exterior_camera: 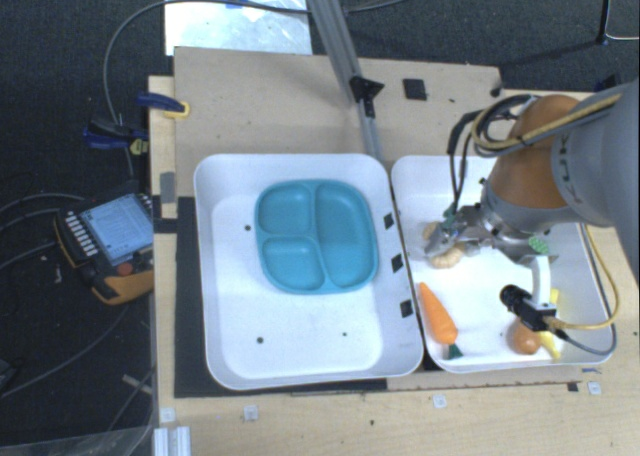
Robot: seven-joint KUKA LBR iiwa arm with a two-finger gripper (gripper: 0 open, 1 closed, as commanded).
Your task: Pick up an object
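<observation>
Two white bins [215, 274], one blue plate [317, 236], one carrot [438, 316], claw [445, 241] state unclear

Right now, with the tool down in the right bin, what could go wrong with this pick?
1. The tool sits at a pale object close to the right bin's left wall; a closing attempt may push it against the wall rather than grip it.
2. The carrot lies just below; a sweep could knock it.
3. Cables loop near the wrist and might snag.
</observation>
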